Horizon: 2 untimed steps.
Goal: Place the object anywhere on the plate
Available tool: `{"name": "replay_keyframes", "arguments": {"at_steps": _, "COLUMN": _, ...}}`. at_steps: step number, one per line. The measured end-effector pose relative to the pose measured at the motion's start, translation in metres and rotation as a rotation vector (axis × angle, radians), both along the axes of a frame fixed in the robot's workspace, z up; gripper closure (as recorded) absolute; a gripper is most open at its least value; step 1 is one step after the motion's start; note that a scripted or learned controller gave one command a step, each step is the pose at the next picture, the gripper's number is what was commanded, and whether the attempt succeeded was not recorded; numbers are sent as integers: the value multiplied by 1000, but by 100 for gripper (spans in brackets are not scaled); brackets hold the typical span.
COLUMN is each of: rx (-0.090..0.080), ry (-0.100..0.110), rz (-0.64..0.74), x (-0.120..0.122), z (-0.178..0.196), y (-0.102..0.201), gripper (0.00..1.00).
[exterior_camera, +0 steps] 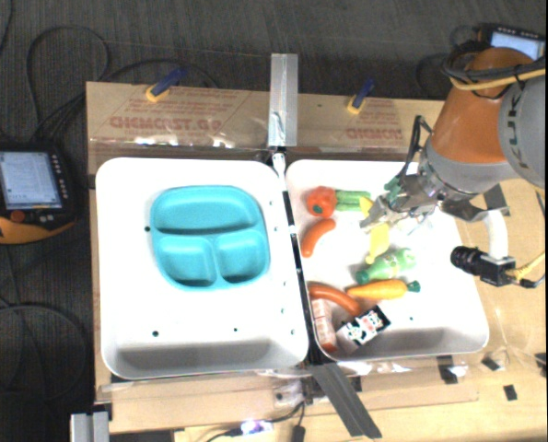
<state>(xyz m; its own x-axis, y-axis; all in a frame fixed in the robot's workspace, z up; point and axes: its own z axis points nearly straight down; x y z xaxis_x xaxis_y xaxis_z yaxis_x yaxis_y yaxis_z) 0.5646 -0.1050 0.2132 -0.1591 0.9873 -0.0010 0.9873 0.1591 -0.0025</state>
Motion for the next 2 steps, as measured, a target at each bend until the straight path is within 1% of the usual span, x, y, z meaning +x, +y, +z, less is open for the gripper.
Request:
{"name": "replay_keyframes", "arguments": {"at_steps": 1, "rx": 0, "ry": 0, "rz": 0, "x": 0, "z": 0, "y": 0, "gripper": 0}}
{"name": "replay_keyframes", "arguments": {"at_steps": 2, "rx": 1, "ry": 1, "rz": 1, "x": 0, "z": 8, "y": 1, "gripper": 100}}
